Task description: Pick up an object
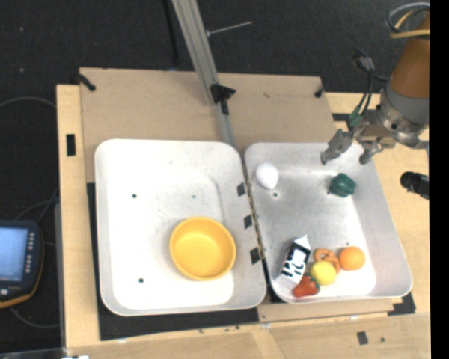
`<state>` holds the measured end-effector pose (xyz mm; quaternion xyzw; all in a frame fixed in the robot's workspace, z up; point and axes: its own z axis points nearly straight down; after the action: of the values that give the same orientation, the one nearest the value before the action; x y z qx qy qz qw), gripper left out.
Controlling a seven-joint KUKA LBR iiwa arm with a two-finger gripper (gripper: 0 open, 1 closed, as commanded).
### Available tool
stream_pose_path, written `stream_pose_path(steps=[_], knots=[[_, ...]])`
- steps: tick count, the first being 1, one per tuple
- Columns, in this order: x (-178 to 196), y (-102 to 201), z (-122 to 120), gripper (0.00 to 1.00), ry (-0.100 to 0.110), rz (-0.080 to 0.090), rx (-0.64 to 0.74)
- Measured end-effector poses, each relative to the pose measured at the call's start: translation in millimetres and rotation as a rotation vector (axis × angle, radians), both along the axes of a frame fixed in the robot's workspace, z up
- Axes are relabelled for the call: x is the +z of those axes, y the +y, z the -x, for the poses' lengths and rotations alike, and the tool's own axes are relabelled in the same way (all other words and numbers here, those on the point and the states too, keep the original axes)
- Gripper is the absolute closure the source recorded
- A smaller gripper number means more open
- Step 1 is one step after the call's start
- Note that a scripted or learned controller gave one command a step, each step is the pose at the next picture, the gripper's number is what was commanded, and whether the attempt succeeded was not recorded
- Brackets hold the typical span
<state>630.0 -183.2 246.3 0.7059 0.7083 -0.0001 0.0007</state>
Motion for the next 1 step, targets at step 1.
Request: stream_pose_path(steps=[1], knots=[[0.1, -0.1, 0.0, 0.0, 0.0, 0.001, 0.001]])
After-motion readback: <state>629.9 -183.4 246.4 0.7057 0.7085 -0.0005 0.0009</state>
